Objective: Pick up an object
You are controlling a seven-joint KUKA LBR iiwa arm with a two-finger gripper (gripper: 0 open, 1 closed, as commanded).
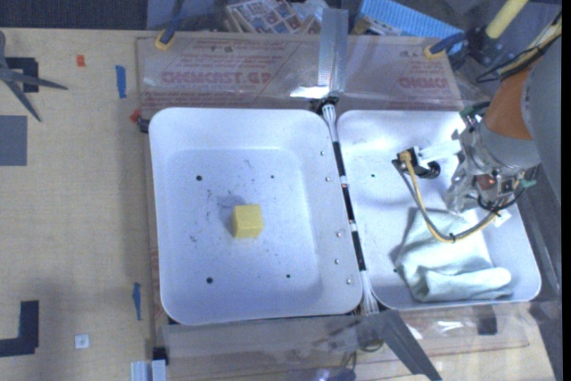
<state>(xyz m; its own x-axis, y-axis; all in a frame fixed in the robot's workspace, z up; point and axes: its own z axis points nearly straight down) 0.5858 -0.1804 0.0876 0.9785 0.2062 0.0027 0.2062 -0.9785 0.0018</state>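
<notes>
A small yellow block [248, 221] lies alone near the middle of the left bin [178, 147]. A crumpled white cloth [455, 277] rests at the near side of the right bin [375, 138]. My gripper [467, 194] hangs low over the right bin's right half, just above the cloth's far edge, under the grey wrist with its orange band [505, 110]. A yellow cable [426, 217] loops from the gripper across the bin floor. Nothing can be made out in the gripper.
A raised rim [346, 210] divides the two bins. Clear plastic sheeting [268, 71] stands behind both bins. The wooden bench top [62, 219] stretches to the left, with blue tape marks and black brackets on it.
</notes>
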